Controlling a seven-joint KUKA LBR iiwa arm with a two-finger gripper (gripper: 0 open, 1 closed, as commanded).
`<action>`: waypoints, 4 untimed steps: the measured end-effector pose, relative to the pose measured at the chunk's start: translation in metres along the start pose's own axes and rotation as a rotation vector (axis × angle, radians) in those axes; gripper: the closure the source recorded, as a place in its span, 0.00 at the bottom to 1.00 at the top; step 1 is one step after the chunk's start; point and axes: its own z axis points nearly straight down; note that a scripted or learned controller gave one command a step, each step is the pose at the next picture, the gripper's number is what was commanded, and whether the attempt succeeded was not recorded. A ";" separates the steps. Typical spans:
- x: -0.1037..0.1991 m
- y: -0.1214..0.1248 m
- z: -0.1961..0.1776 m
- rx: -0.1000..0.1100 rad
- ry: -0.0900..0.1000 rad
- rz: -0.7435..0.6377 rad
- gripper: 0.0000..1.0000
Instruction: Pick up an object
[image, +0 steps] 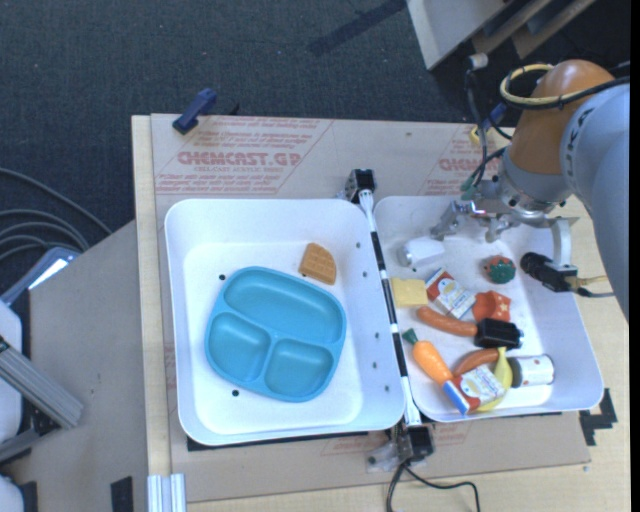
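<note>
Reaching into the right bin (585, 345) from the right, the arm (560, 120) holds the gripper (478, 215) over the bin's far end; nothing is seen between its fingers, so the approach step is judged to be in hand, with no pick made.

Whether the jaws stand apart or together cannot be told from the camera view.

Candidate objects lie in the right bin:
- a strawberry (498, 268), near the gripper
- a small carton (450, 296) and a yellow block (408, 292)
- a sausage (448, 322), a carrot (432, 361) and a white can (533, 371), toward the near end

The left bin (190, 300) bears a blue tray (275, 333) and a waffle (318, 263).

Next move, as a judgement: centre over one object standing apart from the rest, such as the strawberry, descend, then close. The near-end pile is crowded, and a pick there risks catching a neighbour.
</note>
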 end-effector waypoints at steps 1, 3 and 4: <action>0.034 -0.003 -0.033 0.010 0.005 -0.001 0.00; 0.049 -0.002 -0.015 0.006 0.008 -0.001 0.00; 0.049 -0.003 0.008 0.010 0.005 -0.001 0.00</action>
